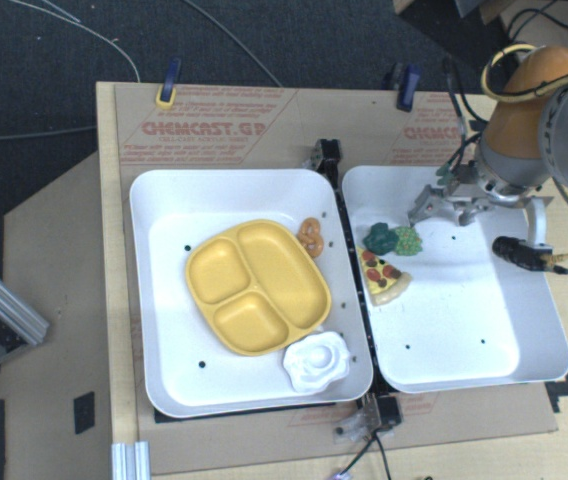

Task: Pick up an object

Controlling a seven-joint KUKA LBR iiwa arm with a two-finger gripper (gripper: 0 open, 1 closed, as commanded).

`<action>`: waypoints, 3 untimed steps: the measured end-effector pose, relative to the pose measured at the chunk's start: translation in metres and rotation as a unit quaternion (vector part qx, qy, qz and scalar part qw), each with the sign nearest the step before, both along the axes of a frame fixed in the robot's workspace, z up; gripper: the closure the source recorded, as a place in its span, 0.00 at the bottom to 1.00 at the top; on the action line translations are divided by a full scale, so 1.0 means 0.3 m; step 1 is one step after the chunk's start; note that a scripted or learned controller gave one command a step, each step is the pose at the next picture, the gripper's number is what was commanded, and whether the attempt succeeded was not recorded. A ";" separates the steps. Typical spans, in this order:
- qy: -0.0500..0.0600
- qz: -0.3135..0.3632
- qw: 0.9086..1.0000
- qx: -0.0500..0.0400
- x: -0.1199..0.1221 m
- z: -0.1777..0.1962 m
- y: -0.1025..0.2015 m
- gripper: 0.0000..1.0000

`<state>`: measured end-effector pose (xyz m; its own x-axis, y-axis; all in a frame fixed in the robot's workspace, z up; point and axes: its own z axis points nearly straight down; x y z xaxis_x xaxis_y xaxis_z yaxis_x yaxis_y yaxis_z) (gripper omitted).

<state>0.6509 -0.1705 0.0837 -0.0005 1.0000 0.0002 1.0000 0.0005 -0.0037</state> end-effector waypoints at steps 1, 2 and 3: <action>-0.002 0.000 1.000 -0.001 0.004 0.042 0.000 1.00; -0.006 0.000 1.000 -0.002 0.042 0.238 -0.008 1.00; -0.005 0.000 1.000 -0.001 0.043 0.385 -0.012 1.00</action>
